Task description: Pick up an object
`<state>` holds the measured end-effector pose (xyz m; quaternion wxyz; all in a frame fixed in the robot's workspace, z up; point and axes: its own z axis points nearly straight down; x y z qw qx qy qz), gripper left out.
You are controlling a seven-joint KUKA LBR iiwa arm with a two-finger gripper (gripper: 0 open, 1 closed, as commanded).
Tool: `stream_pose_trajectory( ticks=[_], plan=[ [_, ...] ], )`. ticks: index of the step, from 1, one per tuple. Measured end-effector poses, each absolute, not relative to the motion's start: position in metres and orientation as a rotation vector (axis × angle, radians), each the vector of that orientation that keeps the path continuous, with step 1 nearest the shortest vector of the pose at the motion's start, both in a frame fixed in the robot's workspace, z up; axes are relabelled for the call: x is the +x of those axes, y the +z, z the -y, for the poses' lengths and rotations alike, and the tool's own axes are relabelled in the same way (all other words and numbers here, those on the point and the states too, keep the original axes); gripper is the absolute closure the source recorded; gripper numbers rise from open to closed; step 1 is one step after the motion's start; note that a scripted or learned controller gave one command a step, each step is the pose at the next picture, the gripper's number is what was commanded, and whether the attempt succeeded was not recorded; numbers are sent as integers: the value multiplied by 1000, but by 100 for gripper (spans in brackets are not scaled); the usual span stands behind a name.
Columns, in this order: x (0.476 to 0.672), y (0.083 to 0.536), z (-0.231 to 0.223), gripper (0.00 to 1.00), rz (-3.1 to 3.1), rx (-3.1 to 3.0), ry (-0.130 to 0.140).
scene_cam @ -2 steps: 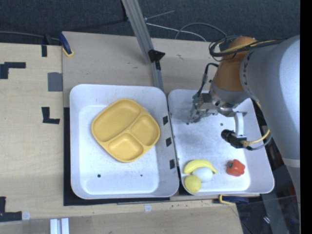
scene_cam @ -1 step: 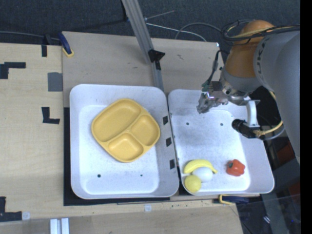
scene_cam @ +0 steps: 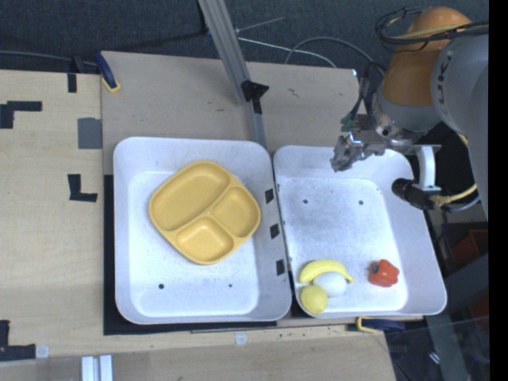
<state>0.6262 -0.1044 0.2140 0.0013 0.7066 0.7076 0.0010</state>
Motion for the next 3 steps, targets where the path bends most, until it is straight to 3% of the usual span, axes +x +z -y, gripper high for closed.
stream_pose_trajectory(
  ticks=[2,3],
  plan=[
    [617,226,2,100,-2231,2214,2],
    [629,230,-52,100,-2231,2214,2]
  ],
)
